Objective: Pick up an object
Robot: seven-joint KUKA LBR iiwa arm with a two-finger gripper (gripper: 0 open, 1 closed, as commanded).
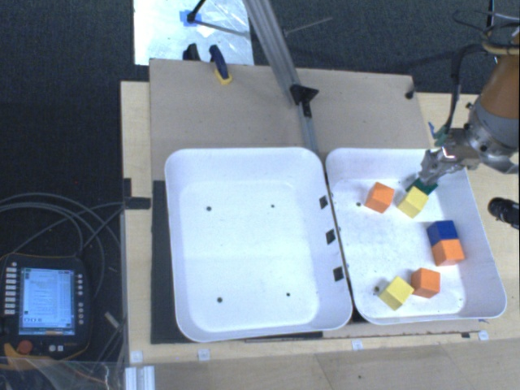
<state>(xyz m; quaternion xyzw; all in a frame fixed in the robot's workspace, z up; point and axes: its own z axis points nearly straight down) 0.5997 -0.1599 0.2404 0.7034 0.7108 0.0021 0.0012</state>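
Two white bins (244, 161) (479, 299) sit side by side; three orange blocks (379, 197) (448, 252) (425, 282), two yellow blocks (412, 202) (396, 292), one blue block (441, 231).

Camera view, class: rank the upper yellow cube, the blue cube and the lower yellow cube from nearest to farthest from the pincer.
From the pincer:
1. Upper yellow cube, just below it.
2. Blue cube, mid-right of the bin.
3. Lower yellow cube, near the bin's front edge.
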